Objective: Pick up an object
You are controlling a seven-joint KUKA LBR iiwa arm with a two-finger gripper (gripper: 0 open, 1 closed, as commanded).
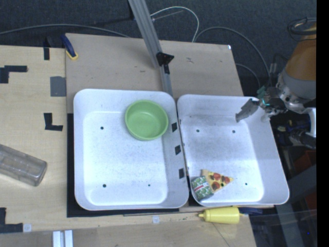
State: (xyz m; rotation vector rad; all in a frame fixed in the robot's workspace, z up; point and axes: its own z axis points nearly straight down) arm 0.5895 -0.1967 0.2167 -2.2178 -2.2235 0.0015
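Observation:
A green bowl (146, 119) sits upright in the left bin (92, 158), near its far right corner. In the right bin (257, 153), a toy pizza slice (218, 180) lies by the near left corner, touching a small green packet (201, 187). My gripper (245, 111) hangs over the right bin's far right corner, well away from the pizza slice and with nothing visible in it. The arm's wrist (300, 73) stands just past the bin's right rim.
A yellow squeeze bottle (222, 215) lies on the bench just outside the right bin's front rim. A clear plastic container (20, 164) rests left of the left bin. A slanted metal pole (150, 32) ends near the bins' shared far edge. Cables run behind the bench.

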